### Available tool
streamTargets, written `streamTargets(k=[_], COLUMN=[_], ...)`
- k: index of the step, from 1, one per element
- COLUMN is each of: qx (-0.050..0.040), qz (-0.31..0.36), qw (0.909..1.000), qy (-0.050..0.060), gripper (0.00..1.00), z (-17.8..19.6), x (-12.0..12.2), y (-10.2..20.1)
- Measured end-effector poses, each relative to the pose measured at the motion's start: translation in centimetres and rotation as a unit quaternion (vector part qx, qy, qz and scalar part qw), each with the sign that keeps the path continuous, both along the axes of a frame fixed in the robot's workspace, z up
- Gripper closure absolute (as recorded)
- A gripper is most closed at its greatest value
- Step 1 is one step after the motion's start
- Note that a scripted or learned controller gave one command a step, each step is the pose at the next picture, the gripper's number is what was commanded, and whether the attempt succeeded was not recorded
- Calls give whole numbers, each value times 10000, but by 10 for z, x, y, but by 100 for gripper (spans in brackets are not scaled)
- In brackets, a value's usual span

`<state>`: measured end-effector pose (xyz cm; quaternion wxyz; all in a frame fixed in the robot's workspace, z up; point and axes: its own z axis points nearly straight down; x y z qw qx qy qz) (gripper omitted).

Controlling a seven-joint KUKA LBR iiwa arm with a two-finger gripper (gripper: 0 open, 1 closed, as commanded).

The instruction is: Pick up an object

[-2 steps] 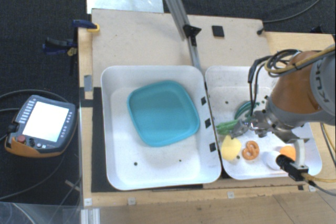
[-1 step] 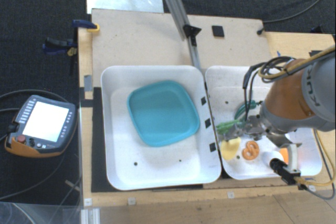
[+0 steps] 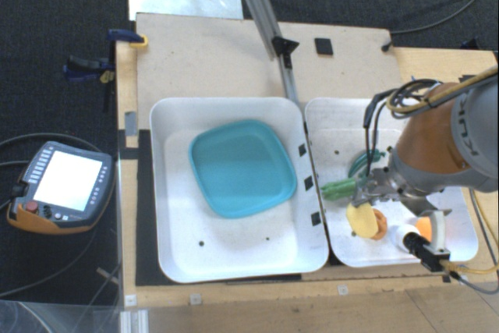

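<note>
Right now the yellow fruit [image 3: 361, 219] is lying in my right-hand bin [image 3: 335, 129], touching an orange piece [image 3: 380, 224] on its right and sitting just below a green vegetable [image 3: 340, 188]. My pincer [image 3: 373, 195] is hovering just above that cluster, between the green vegetable and the yellow fruit, and I cannot tell how it is set, because my wrist is covering it. Nothing is visibly gripped, so I am judging this as the reaching step, with the grab not yet made. Next I am needing to centre over one item, most likely the yellow fruit, descend until I am straddling it, then clamp and lift. Crowding could spoil the grip. Further out, a teal plate [image 3: 242, 168] is resting in the left bin [image 3: 168, 168] on the desk [image 3: 210, 51].
</note>
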<state>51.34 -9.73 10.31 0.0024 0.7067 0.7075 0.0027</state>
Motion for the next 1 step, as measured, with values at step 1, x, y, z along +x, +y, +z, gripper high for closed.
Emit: streamTargets(k=[1], qx=[-5], qz=[-2], qw=[10000], qy=[8], gripper=[100], z=[63], x=[1], y=[-2])
